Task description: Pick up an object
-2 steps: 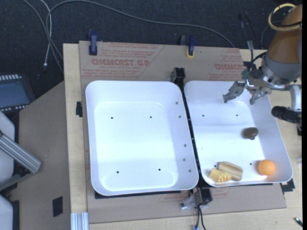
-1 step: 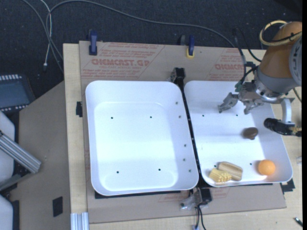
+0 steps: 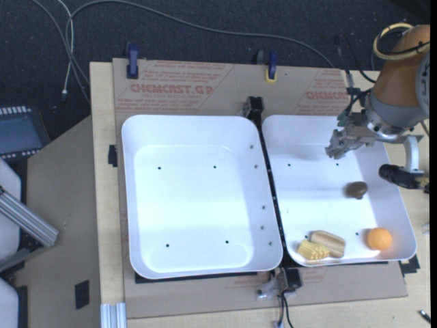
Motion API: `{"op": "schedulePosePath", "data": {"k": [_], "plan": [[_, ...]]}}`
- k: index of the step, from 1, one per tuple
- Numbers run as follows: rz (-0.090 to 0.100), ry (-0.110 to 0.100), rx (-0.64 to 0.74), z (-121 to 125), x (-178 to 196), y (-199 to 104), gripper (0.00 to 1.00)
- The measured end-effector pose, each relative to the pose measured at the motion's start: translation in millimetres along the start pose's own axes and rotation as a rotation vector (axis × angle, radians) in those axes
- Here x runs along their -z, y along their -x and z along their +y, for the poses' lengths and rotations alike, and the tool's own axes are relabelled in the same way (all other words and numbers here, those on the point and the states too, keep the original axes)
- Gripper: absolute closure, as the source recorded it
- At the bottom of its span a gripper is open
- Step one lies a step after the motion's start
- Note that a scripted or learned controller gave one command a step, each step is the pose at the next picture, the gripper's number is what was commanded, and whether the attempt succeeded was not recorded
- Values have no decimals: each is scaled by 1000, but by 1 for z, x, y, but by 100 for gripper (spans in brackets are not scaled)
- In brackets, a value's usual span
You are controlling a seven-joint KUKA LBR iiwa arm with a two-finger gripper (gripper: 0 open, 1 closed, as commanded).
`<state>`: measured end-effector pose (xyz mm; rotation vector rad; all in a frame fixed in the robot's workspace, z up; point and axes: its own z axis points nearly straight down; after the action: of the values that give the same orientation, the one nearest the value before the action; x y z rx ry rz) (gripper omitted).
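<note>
Grey arm with an orange band (image 3: 403,60) comes in from the right edge, over the upper right part of the right shallow white plastic bin (image 3: 300,142). Its small metal two-finger gripper (image 3: 339,147) hangs above the bin's upper area, near the back wall; too small and blurred to tell its state, nothing visible held in it. Objects all lie in the right bin, apart from the gripper: small brown rounded lump (image 3: 356,190) near the bin's middle-right, below the gripper and clear of it; round orange ball (image 3: 379,239) in the lower right corner by the rim; tan bread-roll-shaped piece (image 3: 328,242) along the front wall; yellow ridged corn-like piece (image 3: 313,251) touching the roll on its lower left side. Ball sits well apart from the roll and corn pair. Left shallow white plastic bin (image 3: 136,183) sits just beside the right one, rims meeting along the middle. Both bins rest on a brown cardboard sheet with red lettering (image 3: 177,84), held at the back edge by blue clamps (image 3: 132,59).
</note>
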<state>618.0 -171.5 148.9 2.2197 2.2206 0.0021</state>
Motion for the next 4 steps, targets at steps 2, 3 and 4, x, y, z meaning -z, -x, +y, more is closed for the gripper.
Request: {"op": "schedulePosePath", "data": {"k": [2, 3, 4], "plan": [[0, 3, 0, 6, 92, -8, 100], [-1, 3, 0, 7, 140, -8, 100], [1, -1, 4, 15, 141, -59, 100]]}}
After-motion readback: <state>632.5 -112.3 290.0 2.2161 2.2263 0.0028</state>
